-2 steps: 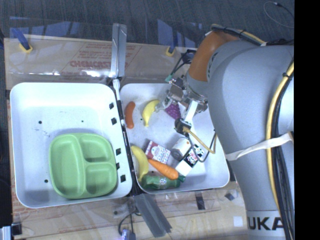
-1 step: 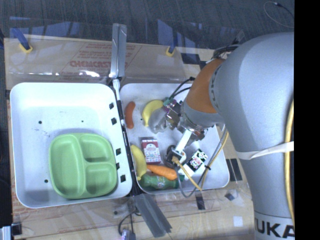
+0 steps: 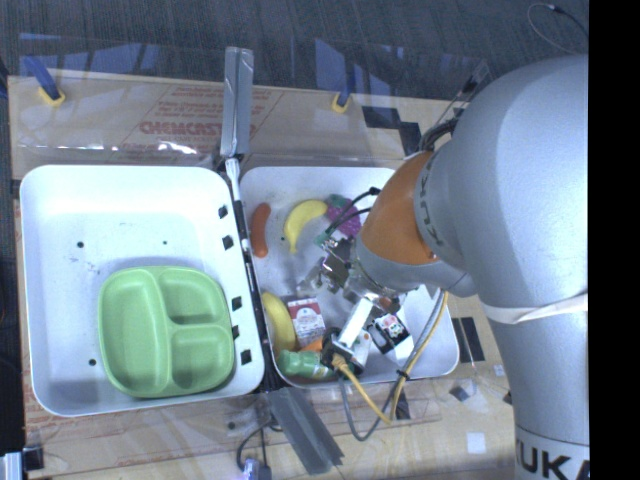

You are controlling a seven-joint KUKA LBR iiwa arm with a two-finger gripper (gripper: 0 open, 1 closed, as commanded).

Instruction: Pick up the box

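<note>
The box is small and red and white, lying flat in the right bin near its front left. A yellow fruit touches the box's left side and an orange piece sits at its front edge. My gripper hangs low over the middle of the right bin, just behind and to the right of the box, with the orange-banded wrist above it. Nothing shows held in it. The arm hides the bin's right half.
In the right bin also lie a banana, a reddish sausage, purple grapes, a green bottle and a black-and-white item. The left bin holds a green divided plate.
</note>
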